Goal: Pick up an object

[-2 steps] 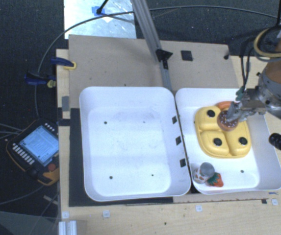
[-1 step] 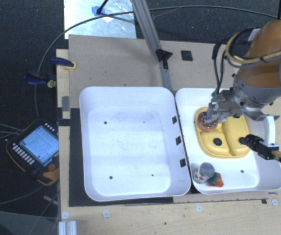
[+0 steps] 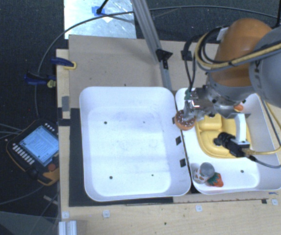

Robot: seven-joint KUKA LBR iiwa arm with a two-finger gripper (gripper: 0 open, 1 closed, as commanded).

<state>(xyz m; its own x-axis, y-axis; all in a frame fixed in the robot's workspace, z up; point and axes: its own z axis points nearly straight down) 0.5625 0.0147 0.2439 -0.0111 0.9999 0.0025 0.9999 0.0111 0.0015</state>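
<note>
Dark carpeted floor surrounds a tan worktop that carries two shallow white bins side by side. A handheld control pendant with a lit screen lies on the floor to the left, and a blue clamp grips the worktop's far left edge. The left bin is the larger in view. The right bin holds the loose items. The grey arm, orange-banded above the wrist, reaches in from the right over the far part of the right bin. Its hand hangs at that bin's left rim, directly over a brown round object, which sits at the hand's tip beside the gap between the bins. Whether the hand is open or closed, or grips the object, cannot be told. A yellow moulded object lies just right of the brown one. Near the front left corner sit a small grey piece and an orange-red piece, touching.
</note>
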